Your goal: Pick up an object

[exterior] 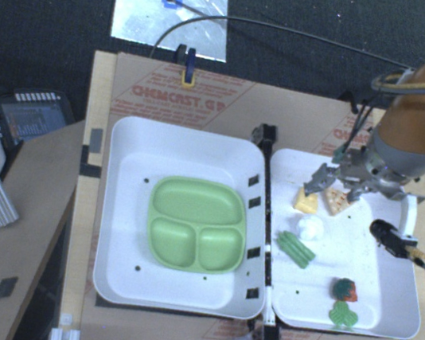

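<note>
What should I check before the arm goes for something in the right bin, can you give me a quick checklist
1. Gripper above the right bin: ok.
2. Something lies under it: ok, a yellow piece and a tan waffle-like piece sit just below.
3. Those two apart enough for a clean single grasp: cannot tell, they lie close together.
4. Anything already held: cannot tell.
5. Other targets free of the arm: ok, white ball, green ridged piece, red and green object and green leaf shape lie in the open.
6. Green divided tray in the left bin, out of the way: ok.

One fixed camera looks down at a slant on the worktop (233, 96), taking in both bins (132, 144) whole.
</note>
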`<state>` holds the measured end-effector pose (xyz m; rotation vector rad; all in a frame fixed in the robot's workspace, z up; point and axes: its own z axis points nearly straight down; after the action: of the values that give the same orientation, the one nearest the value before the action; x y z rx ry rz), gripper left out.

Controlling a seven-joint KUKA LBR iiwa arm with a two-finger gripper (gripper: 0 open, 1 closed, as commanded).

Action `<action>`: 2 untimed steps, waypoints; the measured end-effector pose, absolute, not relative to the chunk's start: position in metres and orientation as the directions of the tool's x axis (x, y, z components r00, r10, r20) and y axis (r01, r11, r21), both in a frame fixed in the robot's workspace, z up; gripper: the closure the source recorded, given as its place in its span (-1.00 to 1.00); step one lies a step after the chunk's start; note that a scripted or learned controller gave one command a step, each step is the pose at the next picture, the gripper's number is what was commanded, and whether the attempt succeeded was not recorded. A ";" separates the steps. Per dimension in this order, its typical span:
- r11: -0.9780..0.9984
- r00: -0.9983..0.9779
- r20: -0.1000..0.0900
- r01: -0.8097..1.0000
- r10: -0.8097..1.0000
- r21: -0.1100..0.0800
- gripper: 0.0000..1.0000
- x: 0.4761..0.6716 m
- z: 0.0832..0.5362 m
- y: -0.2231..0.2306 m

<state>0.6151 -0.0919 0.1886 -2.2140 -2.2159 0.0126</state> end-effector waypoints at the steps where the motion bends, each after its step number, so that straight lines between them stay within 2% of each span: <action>1: 0.003 -0.003 0.000 1.000 1.000 0.002 -1.00 0.618 0.196 -0.092; 2: 0.001 -0.001 0.000 1.000 1.000 -0.002 -1.00 0.626 0.147 -0.097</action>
<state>0.6264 -0.0975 0.1465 -2.2194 -2.2221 0.0023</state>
